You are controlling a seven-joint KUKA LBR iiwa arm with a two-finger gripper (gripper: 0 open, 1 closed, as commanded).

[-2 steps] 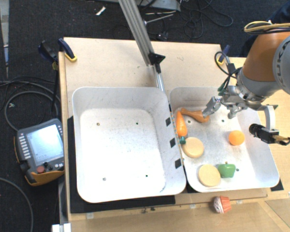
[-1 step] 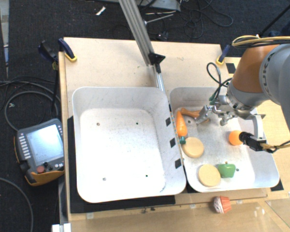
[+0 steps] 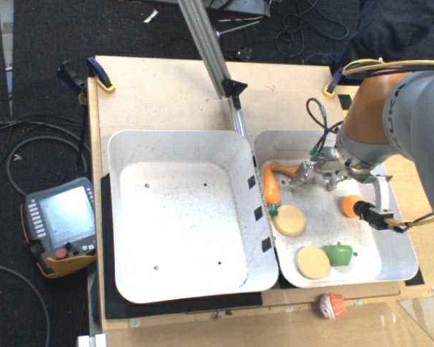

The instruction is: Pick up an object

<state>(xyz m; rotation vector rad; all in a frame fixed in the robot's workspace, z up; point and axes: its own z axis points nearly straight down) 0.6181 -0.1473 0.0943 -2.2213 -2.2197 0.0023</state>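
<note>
Pale wooden bench (image 3: 173,92), dark cabled floor (image 3: 43,35)

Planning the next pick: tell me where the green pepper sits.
The green pepper lies in the right bin, near its front edge, touching the right side of a tan round piece.

An orange carrot (image 3: 272,186) is laid lengthwise along the right bin's left wall. Two pale round discs (image 3: 289,220) (image 3: 313,262) are seen below it, a green pepper (image 3: 339,254) touching the lower disc. An orange ball (image 3: 349,205) is placed toward the right.
</note>
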